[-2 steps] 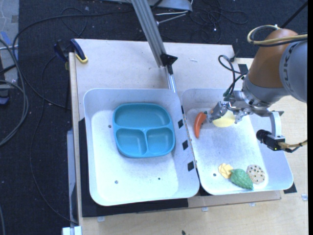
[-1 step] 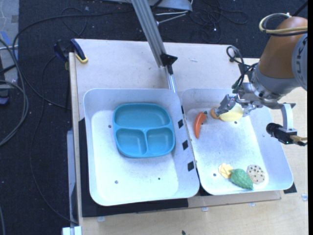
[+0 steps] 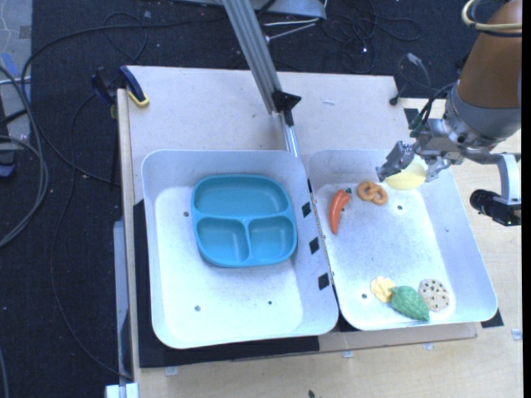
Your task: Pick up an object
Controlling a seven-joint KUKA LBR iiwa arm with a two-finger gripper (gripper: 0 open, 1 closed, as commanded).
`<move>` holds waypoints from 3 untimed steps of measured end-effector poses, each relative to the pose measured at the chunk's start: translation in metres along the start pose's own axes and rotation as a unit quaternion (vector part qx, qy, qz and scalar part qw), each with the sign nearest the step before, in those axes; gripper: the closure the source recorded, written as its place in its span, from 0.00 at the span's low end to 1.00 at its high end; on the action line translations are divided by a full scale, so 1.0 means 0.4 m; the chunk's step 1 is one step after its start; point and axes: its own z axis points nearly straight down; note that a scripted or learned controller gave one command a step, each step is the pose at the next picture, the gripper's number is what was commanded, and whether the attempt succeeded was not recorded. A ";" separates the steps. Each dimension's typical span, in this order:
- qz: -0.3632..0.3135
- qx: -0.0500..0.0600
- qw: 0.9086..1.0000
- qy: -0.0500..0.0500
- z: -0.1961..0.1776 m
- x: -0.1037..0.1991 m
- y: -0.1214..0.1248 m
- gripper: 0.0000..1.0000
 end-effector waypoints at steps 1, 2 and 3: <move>-0.002 0.004 1.000 0.002 0.040 0.119 -0.022 1.00; -0.002 0.004 1.000 0.002 0.034 0.231 -0.049 1.00; -0.003 0.004 1.000 0.002 0.028 0.359 -0.056 1.00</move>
